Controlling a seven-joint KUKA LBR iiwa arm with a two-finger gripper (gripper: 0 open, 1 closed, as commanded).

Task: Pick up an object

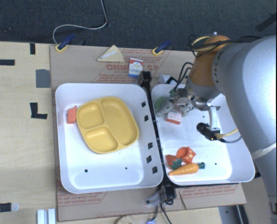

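The arm's gripper (178, 102) hangs low over a small orange-and-white packet (173, 119) near the divider (152, 125) in the right bin (222, 176). The packet looks light and thin; its long edges probably suit pinching best.

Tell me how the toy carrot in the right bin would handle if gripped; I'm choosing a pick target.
The carrot looks like rigid moulded plastic, so probably stiff and light. Its tapered, rounded body may roll or slip from the fingers. It lies against other small toys, so a grasp could nudge those too.
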